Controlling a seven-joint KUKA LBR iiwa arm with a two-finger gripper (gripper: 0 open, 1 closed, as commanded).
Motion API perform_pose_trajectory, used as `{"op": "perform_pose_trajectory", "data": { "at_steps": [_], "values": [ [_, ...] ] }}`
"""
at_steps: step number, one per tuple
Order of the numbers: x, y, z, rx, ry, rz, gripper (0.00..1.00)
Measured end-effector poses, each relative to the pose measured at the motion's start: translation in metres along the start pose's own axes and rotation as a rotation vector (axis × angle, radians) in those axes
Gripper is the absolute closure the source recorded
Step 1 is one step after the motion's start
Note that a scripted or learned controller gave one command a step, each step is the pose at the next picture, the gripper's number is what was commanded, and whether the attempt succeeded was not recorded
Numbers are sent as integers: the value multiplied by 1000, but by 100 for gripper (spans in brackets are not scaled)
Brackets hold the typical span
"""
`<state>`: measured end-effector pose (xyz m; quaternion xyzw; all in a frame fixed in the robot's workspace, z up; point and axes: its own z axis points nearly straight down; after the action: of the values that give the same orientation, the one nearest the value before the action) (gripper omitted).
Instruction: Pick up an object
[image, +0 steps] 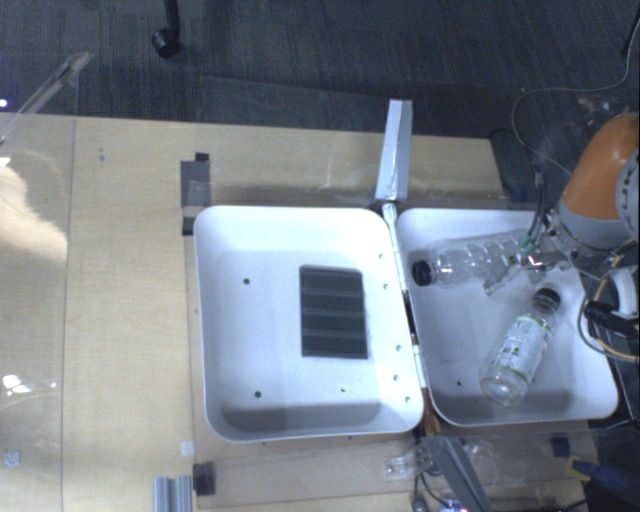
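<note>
A clear plastic bottle with a black cap lies on its side at the back of the right bin, cap pointing left. A second clear bottle, labelled and black-capped, lies slanted nearer the front of that bin. In the left bin a dark ridged rectangular block lies flat near the middle. My gripper reaches in from the right and sits at the base end of the back bottle, close to or touching it. The arm's orange band is above it.
A grey upright bar stands behind the seam between the bins. Cables hang along the right bin's right side. Small brackets sit on the wooden bench around the bins. A clear panel covers the bench at left.
</note>
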<state>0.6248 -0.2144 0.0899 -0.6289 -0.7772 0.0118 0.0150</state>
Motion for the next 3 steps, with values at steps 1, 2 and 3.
{"op": "perform_pose_trajectory", "data": {
  "at_steps": [1, 2, 3],
  "values": [
    [22, -2, 3, -22, -25, -55, 0],
    [18, -2, -10, -30, -35, -53, 100],
    [1, 42, -41, -43, -22, -394, 100]
  ]
}}
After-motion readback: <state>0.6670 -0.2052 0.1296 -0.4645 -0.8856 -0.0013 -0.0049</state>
